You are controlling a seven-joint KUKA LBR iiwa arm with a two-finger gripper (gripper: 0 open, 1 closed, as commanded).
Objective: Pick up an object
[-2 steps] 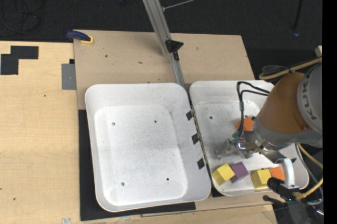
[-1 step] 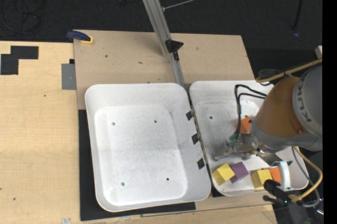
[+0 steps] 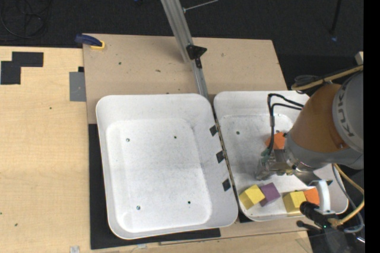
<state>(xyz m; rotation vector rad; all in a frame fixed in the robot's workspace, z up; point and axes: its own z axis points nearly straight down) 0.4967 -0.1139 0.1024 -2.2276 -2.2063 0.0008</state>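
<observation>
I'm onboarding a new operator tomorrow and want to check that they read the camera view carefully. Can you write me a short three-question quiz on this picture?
1. True or false: the blocks all lie in the bin nearer the arm.
2. Which colour is the block lying against the yellow block near the front of that bin? A) green B) purple C) black
3. Fill in: the claw hangs over the ____ bin.

Key
1. True. The yellow block, purple block, second yellow block and orange blocks lie in the right bin; none lies in the left bin.
2. B, purple.
3. Right; the claw is above its floor, behind the front blocks.
</observation>
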